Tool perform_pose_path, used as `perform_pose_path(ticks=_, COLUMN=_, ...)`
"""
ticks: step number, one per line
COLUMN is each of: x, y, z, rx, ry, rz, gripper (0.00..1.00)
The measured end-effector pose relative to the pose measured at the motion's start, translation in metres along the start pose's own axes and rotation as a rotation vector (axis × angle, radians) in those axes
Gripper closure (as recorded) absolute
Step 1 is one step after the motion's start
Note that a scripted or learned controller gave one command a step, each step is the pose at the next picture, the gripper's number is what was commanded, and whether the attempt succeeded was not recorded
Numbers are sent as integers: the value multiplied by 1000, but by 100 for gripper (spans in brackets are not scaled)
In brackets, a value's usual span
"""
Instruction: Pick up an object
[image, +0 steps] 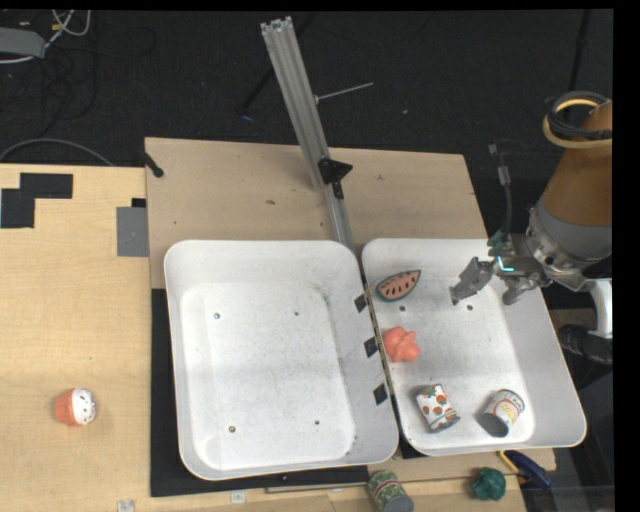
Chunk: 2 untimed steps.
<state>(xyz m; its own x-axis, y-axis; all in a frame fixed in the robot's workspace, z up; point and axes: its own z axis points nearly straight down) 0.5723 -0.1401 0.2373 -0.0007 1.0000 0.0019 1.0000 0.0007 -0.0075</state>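
The pincer (492, 282) hovers over the upper part of the right bin (540, 345), its two grey fingers spread wide with nothing between them (no object touches either fingertip). All places below are given from this pincer. The watermelon-slice toy (398, 286) lies well to its left. The pink toy (401, 344) sits lower left, near the bin's left wall. A small patterned can (436, 408) and a tipped tin (501, 412) lie well below it.
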Motion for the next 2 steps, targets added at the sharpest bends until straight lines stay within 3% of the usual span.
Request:
perform_pose_path(ticks=1, x=-1, y=1, z=-2, rx=-5, ry=-1, rz=1, gripper=0)
perform_pose_path(ticks=2, x=5, y=-1, z=42, rx=0, ry=0, rz=1, gripper=0)
